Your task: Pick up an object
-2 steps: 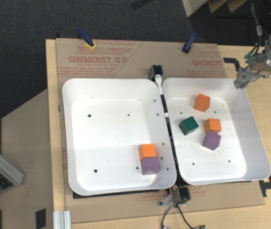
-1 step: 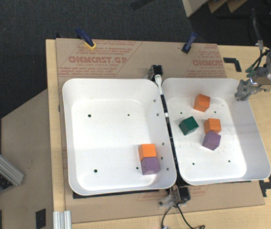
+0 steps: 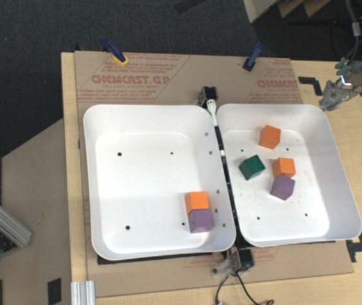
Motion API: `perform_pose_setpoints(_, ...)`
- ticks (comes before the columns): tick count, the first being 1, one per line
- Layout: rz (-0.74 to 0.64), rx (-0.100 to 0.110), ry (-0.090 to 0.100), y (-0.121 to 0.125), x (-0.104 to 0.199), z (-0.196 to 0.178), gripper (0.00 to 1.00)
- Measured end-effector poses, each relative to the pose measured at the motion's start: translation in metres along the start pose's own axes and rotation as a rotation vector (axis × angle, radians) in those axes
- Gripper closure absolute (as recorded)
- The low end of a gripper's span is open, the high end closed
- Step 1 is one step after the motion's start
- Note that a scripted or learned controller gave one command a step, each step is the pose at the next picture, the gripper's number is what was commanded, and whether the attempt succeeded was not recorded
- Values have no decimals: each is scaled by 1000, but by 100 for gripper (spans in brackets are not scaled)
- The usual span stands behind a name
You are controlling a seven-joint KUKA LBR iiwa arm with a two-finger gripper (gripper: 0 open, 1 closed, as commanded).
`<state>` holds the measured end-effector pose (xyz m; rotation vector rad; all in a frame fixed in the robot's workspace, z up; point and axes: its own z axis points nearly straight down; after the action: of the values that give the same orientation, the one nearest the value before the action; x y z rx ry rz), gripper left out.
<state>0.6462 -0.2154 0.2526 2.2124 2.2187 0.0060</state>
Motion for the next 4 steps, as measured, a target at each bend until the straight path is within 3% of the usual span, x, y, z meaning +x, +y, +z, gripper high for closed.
perform_pose_setpoints(1,4,12,3,-26,-9,22,100)
perform_pose_setpoints(2,0,5,1,14,3,37,100)
perform_pose_setpoints(3,4,10,3,-9,-9,37,100)
perform_pose_setpoints(4,0,4,2,22,8,42,100)
